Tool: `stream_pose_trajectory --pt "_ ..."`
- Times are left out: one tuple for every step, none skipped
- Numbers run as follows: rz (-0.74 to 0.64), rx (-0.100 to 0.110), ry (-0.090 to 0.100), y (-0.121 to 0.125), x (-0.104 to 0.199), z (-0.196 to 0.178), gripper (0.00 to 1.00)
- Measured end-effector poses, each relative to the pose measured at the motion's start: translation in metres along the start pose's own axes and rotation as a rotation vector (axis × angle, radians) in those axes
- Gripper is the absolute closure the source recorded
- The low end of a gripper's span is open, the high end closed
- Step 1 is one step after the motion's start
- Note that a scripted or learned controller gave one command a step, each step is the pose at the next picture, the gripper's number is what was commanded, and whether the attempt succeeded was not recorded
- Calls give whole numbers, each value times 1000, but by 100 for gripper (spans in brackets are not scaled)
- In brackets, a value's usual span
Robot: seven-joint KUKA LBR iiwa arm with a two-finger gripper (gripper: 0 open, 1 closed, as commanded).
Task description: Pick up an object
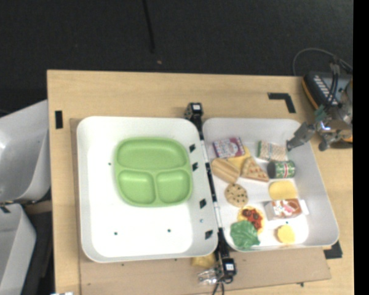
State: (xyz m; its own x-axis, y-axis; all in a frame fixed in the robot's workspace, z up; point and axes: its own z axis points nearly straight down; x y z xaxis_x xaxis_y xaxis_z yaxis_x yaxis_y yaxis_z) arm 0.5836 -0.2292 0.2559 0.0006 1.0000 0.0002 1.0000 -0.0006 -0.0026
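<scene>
At the right bin's [325,192] far-right rim, the gripper [295,140] was seen just above the can [281,169]; finger state couldn't be told. Nothing was lifted yet — approx. the whole pick was left.

floor [111,23]: dark, almost black, around the bench on the far side and the left | bench [141,94]: light wood top, black corner marks on it | white furniture [15,158]: at the left edge, just beside the bench, shape unclear | light: even and soft, no hard shadows
</scene>
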Motion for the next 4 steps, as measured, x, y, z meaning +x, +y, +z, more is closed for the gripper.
stream_pose_trajectory --pt "3 14 5 -56 0 121 0" --pt "-7 -4 1 -24 87 157 0" --pt "1 5 2 -97 100 157 0" --pt "8 0 1 -93 98 149 100"
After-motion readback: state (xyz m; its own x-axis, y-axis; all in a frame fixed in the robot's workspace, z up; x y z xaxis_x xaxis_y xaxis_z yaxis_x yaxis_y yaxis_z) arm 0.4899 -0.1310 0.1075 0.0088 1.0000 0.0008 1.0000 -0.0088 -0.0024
